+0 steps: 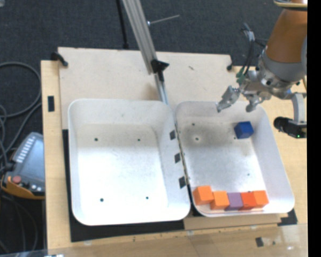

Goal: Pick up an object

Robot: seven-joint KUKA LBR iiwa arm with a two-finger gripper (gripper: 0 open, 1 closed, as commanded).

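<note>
From the overhead camera I see the gripper [236,101] hanging over the far rim of the right bin [275,159], its two fingers spread apart with nothing between them; I judge this to be the approach, before any grasp; the nearest candidate is the blue cube [243,129], lying alone on the bin floor just below and a little to the right of the fingertips, well apart from the row of blocks [231,197] against the near wall, four orange and one purple, touching side to side; the next move, as I read it, calls for shifting over the cube and descending with the fingers straddling it, then closing; the cube sits near the right wall, so one finger may have little room; the left bin [80,159] shares a wall with the right; both rest on a pale board [101,74]; a slanted metal post [142,28] rises behind them; cables [10,106] and a pendant [27,162] lie on dark carpet at left.
</note>
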